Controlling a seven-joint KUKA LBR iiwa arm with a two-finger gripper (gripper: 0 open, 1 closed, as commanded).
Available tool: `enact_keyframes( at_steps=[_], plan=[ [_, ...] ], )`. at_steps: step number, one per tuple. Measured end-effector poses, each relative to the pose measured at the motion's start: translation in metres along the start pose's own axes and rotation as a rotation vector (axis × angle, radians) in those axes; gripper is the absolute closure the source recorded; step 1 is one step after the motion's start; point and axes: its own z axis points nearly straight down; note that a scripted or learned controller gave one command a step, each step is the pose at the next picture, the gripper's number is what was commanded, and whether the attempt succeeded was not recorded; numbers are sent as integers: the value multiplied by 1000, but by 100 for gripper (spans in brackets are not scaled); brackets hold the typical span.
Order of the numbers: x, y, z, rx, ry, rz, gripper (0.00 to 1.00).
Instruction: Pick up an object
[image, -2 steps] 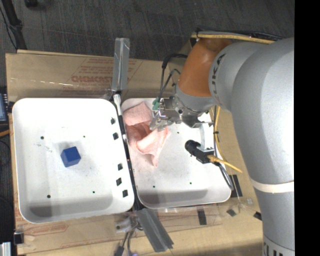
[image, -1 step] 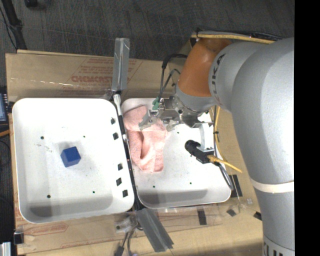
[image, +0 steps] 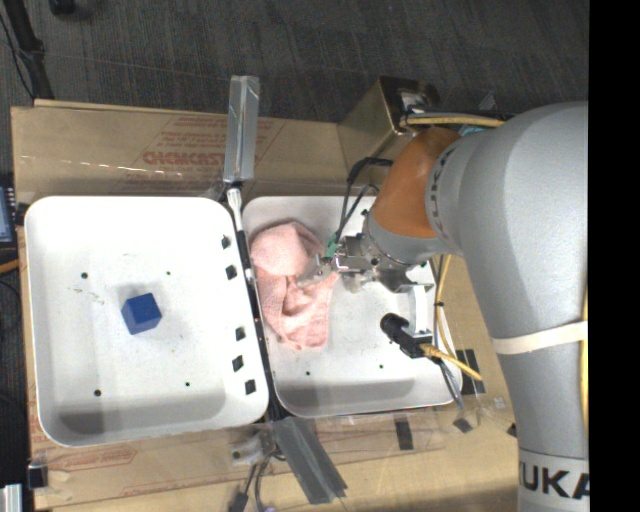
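Gripper (image: 330, 265) down in right bin (image: 350, 395), at 3 o'clock edge of pink cloth (image: 290, 280), touching it. Finger state: cannot tell. Cloth not lifted; grasp and lift remain.

A cube (image: 141, 312) lies near the middle of the left bin (image: 60, 225), while a crumpled cloth (image: 291, 283) lies against the right bin's (image: 340, 395) left wall.
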Motion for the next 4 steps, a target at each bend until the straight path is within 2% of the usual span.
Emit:
enact_keyframes(
  at_steps=[1, 2, 3, 4],
  plan=[
    [-15, 69, 0, 1, -1, -265, 0],
    [-2, 2, 0, 0, 0, -631, 0],
    [21, -81, 0, 0, 0, -684, 0],
    [35, -15, 1, 1, -1, -482, 0]
  ],
)
